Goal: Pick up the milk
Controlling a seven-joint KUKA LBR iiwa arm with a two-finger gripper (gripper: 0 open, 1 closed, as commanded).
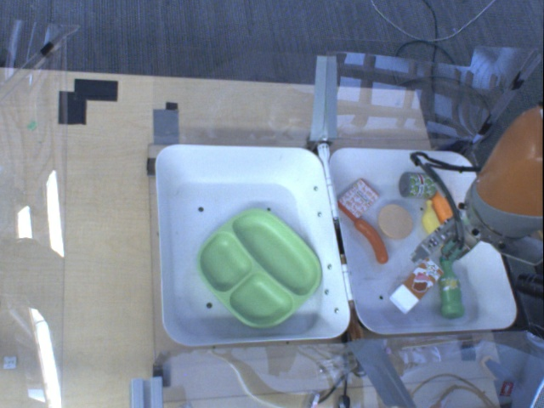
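**Bench inventory: two white bins, arm over the right one**

Gripper [444, 246]: at the end of the grey arm with the orange band [515, 170], low over the right bin [501, 313]. Its metal fingers show as a blurred cluster; how far apart they stand cannot be told, and nothing can be seen clamped between them.

Milk [416, 286]: small carton, white end and red-brown printed side, lying on its side on the bin floor just below and left of the fingers, apart from them as far as can be told.

Green bottle [450, 294]: directly below the fingers, its neck reaching up to them; contact cannot be told.

Round tan disc [394, 221]: left of and above the fingers.

Red sausage [371, 237]: further left, lying at a slant.

Pink-red printed box [359, 197]: up and left, near the bin's left wall.

Orange carrot piece [442, 206] and yellow piece [431, 220]: just above the fingers.

Small grey-green can [416, 184]: above those, toward the bin's far side.

Left bin [183, 177]: well left of the fingers, containing a green three-section plate [259, 266].
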